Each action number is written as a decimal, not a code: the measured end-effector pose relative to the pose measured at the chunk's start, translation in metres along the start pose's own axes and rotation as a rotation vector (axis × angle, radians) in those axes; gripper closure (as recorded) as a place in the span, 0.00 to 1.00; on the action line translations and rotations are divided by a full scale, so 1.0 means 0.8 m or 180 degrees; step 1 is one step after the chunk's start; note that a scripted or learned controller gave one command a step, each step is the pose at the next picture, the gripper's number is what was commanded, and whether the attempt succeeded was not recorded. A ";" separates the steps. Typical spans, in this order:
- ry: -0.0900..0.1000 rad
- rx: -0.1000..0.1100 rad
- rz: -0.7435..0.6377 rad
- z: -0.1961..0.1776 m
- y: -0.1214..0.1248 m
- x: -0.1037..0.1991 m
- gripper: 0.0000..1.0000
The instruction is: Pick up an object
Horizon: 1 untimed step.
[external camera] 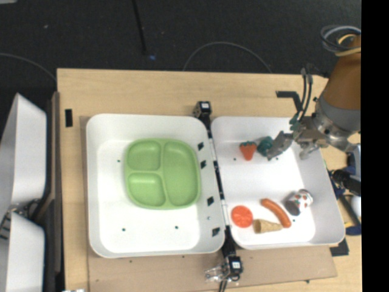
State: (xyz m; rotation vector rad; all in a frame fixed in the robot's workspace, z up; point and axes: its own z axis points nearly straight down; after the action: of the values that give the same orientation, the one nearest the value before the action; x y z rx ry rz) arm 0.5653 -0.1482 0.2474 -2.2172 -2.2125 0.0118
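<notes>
The right bin (pixel 261 175) holds several small toy foods. An orange-red carrot-like piece (pixel 247 151) and a teal piece (pixel 265 145) lie near its far edge. A red disc (pixel 242 216), an orange sausage (pixel 276 212), a tan cone (pixel 266 226) and a grey-white-red piece (pixel 298 202) sit along its near side. My gripper (pixel 281 145) hangs low over the far right of this bin, just right of the teal piece, its grey fingers pointing left and down. Nothing shows between them.
The left bin (pixel 103 163) carries a green divided plate (pixel 163 173). Black clips (pixel 203 109) join the two bins along the middle seam. The arm's orange band (pixel 344 81) stands over the bench's right edge, with cables beside it.
</notes>
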 end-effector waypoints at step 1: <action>-0.0006 -0.0041 -0.0011 -0.009 0.003 0.001 0.00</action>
State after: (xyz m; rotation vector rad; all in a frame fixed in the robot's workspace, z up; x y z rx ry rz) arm 0.5677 -0.1478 0.2549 -2.2209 -2.2236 -0.0002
